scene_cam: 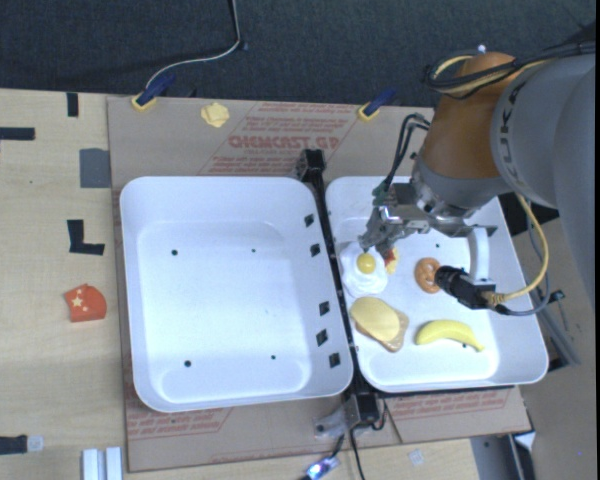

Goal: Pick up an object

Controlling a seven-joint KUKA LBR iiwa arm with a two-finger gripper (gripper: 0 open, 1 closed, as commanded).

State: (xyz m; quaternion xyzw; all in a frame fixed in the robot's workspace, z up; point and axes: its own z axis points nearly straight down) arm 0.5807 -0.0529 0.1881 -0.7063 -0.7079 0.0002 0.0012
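The pincer [380, 240] hangs over the fried egg [366, 269] in the right bin [515, 368]; I cannot tell its state; the flat egg may slip away when gripped

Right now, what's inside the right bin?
In the right bin: fried egg, bread piece, banana, orange-brown item. The gripper and arm cover the bin's upper part.
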